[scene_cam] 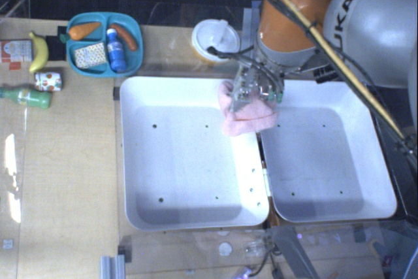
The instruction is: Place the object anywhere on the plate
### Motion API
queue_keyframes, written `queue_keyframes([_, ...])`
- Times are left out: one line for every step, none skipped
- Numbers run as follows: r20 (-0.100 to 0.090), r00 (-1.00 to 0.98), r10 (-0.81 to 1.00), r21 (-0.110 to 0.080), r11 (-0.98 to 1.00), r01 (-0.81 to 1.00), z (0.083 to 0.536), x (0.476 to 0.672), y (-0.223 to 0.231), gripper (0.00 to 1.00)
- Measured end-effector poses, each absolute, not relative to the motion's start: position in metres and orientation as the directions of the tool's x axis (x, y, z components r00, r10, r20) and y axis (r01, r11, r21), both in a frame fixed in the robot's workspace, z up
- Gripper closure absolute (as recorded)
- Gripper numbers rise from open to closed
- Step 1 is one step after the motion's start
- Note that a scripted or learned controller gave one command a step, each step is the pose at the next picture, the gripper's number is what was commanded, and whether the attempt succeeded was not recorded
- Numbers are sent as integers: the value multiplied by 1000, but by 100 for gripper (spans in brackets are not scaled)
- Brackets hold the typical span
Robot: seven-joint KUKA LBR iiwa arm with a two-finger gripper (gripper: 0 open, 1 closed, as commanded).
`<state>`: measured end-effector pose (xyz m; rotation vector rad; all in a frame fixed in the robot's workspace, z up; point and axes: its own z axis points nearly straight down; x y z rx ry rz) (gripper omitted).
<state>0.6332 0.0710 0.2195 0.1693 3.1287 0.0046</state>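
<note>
My gripper (252, 93) hangs over the back of the seam between the two white bins, under the orange wrist band. It is shut on a soft pink object (248, 117), which droops from between the fingers above the left bin's right rim. The blue divided plate (134, 29) sits on the bench at the back left, beyond the left bin (130, 160). It holds a carrot (85, 30), a sausage (127, 39), a small blue bottle (116, 52) and a checked square item (89, 55). The gripper is well to the right of the plate.
A white cup with a yellow rim (215, 40) stands behind the bins, just left of the arm. On the bench's left edge lie a banana (39, 52), a carton (14, 52), a small can (48, 80) and a green bottle (26, 97). The right bin (326, 206) sits beneath the arm.
</note>
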Motion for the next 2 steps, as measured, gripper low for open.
queue_keyframes([-8,-1000,-1,3,1000,-1,224,651,121,100])
queue_keyframes([-9,-1000,-1,3,1000,-1,225,651,121,0])
